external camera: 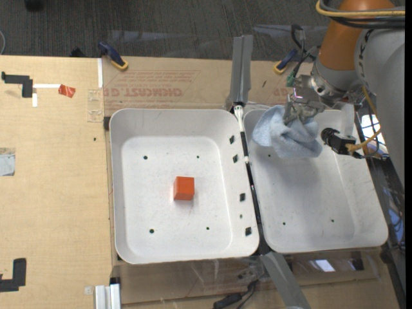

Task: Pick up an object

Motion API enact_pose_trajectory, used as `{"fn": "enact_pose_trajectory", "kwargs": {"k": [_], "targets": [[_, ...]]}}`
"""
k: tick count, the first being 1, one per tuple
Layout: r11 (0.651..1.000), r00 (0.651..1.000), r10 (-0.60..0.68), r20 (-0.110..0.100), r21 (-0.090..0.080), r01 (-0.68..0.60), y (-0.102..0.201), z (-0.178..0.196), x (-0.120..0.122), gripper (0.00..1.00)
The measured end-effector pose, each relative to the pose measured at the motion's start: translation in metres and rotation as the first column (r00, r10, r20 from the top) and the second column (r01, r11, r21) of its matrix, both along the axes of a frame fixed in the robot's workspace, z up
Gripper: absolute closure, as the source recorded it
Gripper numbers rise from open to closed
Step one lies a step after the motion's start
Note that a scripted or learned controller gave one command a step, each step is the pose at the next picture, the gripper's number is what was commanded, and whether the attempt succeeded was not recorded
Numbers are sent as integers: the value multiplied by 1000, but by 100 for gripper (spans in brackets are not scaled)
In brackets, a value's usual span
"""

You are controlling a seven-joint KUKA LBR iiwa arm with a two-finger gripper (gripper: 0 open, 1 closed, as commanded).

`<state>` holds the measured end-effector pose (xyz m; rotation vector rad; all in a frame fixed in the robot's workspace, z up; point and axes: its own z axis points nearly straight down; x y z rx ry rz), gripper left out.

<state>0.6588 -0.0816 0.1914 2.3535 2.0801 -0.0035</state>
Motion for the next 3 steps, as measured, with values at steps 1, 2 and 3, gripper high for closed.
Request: {"fn": "enact_pose_trajectory", "kwargs": {"k": [1, 2, 3], "targets": [[996, 996, 89, 7, -1, -89, -12, -96, 2, 100], [973, 973, 230, 5, -1, -230, -24, -96, 1, 100], [969, 969, -247, -1, -1, 247, 0, -1, -26, 100]]}}
